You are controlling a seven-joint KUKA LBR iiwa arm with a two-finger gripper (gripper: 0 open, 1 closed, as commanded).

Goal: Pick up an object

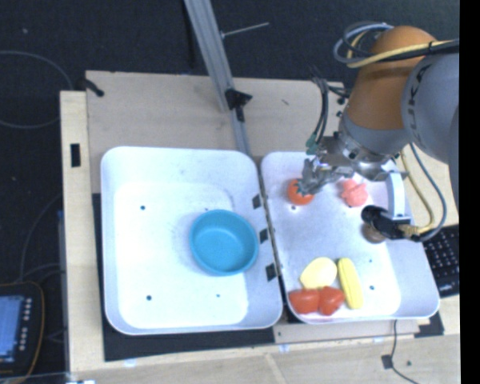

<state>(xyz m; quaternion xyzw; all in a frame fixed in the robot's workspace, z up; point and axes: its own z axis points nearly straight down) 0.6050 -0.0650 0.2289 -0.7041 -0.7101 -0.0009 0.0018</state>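
- The gripper [307, 184] sits low over the right bin [384, 250], its tip right at a small orange-red object [299, 194] that lies near that bin's back-left corner, just beside the divider between the two bins.
- That orange-red piece looks like the thing being picked; it shows partly under the gripper tip, still resting on the bin floor as far as the view lets me judge.
- To do this step well, I would keep the tip centred on the piece, with one finger on each side of it, and close only once it sits low enough to catch the widest part. The bin wall is close on that side, so a finger could scrape it or nudge the piece away.
- A straight, slow lift afterwards would show quickly whether the piece came along.
- Jaws: I cannot tell how far apart they stand; the tip is small and dark against the piece. It touches or nearly touches the piece, but nothing shows clearly clamped.
- Other things, placed from the orange-red piece: a pink object [354, 192] near to its right; yellow objects [334, 277] and red objects [318, 301] well apart toward the bin's front; a blue bowl [222, 242] in the left bin [144, 190].
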